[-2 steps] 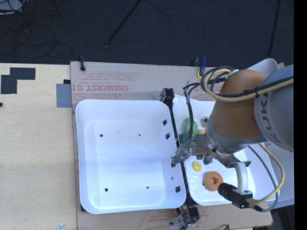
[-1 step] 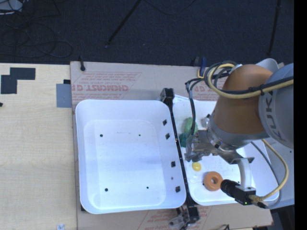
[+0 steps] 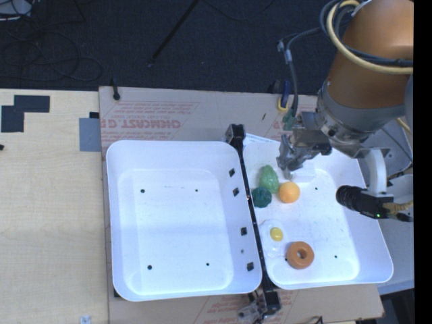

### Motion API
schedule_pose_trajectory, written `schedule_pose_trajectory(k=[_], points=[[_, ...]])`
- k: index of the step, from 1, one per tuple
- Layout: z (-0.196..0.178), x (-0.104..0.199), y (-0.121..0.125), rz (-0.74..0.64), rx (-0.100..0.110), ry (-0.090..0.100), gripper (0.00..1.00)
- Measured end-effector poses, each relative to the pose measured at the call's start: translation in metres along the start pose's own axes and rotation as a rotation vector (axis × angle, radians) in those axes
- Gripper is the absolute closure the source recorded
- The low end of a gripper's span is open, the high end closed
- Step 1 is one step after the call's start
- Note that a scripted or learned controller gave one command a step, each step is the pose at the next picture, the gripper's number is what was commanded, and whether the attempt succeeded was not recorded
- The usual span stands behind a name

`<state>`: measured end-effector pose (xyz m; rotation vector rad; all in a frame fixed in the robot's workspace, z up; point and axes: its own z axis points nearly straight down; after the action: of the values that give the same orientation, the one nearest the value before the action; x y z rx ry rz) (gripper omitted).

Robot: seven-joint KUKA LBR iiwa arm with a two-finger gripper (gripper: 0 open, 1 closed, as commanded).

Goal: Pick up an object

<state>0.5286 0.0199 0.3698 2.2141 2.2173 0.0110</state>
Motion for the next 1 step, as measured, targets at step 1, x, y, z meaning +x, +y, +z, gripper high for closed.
schedule_pose_trajectory(k=[1], points=[[0.0069, 0.0009, -0.0032, -0.001, 0.014, 0.0, 0.0]])
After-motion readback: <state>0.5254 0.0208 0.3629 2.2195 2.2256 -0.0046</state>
